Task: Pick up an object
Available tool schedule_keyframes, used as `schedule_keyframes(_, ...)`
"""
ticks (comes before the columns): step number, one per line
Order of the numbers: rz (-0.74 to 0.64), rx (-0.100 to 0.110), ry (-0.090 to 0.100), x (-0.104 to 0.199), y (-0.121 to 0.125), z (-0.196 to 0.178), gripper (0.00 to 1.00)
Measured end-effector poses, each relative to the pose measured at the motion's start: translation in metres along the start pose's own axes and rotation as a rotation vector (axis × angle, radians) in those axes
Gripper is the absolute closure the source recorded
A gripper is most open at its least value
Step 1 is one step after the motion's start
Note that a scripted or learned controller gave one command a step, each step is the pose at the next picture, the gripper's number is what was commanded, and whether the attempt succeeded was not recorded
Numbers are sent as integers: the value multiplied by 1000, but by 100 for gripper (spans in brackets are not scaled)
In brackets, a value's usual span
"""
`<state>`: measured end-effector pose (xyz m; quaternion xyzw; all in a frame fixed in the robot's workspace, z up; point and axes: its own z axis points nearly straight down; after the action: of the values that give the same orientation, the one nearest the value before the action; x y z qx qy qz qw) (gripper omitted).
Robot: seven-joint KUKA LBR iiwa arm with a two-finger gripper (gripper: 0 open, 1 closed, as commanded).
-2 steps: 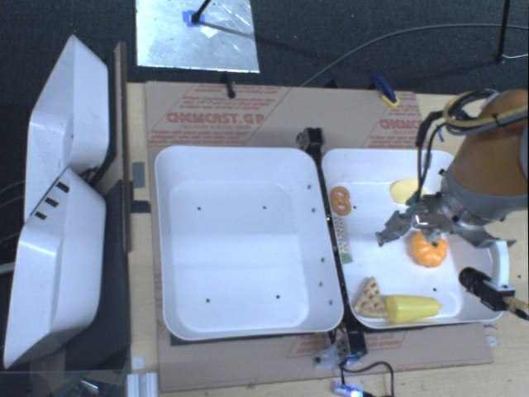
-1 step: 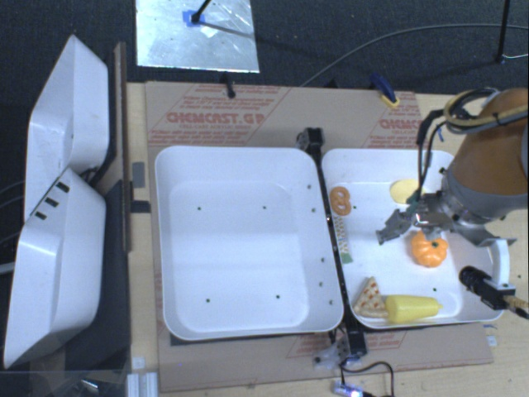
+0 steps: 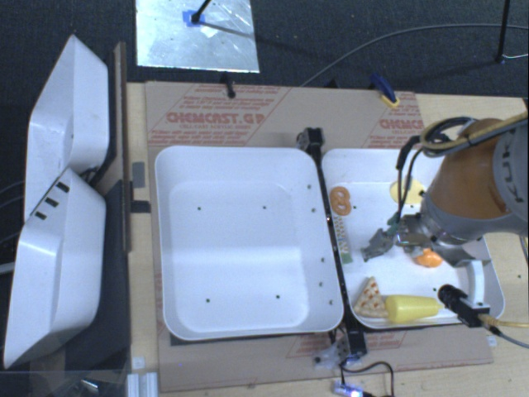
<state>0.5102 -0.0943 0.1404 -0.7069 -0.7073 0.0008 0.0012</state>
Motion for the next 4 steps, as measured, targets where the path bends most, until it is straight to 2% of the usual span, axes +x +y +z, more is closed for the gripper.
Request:
schedule_keyframes(1, 1, 0, 0, 0, 0, 52, 0)
schedule_keyframes(2, 1, -4, -1, 0, 1, 39, 100)
schedule_keyframes(3, 1, -7, -1, -1, -8, -10, 100)
schedule_keyframes(4, 0, -8, -1, -3, -1, -54, 100)
